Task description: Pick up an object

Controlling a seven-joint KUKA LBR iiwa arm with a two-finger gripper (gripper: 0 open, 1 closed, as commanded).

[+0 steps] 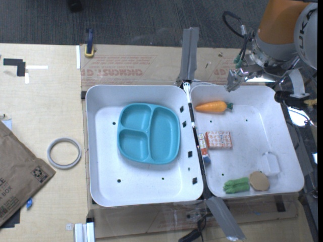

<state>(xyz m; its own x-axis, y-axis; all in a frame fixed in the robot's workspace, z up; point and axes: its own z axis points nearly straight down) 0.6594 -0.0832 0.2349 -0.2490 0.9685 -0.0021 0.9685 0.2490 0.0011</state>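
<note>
Carrot [211, 107] tapered, smooth orange; claw [233, 80] above bin rim.

The grey arm [298, 19] comes in from the upper right, its orange band bulging at the top edge; the wrist bends down and to the left; the gripper [233, 80] hangs at the far edge of the right bin [282, 150], near its back-left corner, nothing between its fingers.
</note>
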